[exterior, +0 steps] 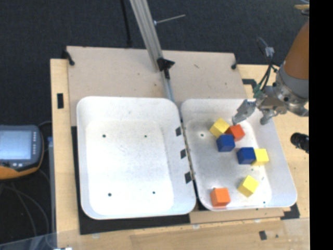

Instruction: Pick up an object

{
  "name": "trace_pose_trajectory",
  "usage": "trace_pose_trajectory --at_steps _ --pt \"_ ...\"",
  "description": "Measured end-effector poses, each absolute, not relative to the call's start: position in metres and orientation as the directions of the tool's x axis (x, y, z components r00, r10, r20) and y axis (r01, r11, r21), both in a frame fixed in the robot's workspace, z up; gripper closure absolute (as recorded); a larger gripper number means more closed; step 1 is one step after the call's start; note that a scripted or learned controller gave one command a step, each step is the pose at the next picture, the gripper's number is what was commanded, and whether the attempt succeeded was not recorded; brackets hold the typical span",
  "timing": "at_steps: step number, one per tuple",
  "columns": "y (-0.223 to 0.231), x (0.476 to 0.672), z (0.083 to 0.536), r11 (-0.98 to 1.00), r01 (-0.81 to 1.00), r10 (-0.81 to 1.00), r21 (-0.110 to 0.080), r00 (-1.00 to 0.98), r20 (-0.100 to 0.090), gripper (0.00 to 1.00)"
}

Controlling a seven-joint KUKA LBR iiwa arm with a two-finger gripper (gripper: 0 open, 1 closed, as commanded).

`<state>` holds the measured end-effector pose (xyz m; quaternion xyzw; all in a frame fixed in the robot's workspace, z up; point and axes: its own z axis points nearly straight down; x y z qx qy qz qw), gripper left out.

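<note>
Tool (244, 113) is hovering over right bin (281, 160), upper edge; can't tell how its grip is standing, nothing seen in it. Nearest obj, orange cube (238, 132), is sitting just below-left of the tip, touching yellow cube (219, 127) & blue cube (225, 142).

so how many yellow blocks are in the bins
3, all in the right white bin: one yellow block at the cluster's upper left, one beside a blue block, one nearer the front. None looks hidden.
</note>
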<state>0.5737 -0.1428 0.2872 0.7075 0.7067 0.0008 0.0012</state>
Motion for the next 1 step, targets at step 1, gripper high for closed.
trace_pose_trajectory --at_steps 1 --pt "-0.1429 0.5738 0.2872 -0.002 1.0 1.0 0.003 0.002 -0.001 0.0"
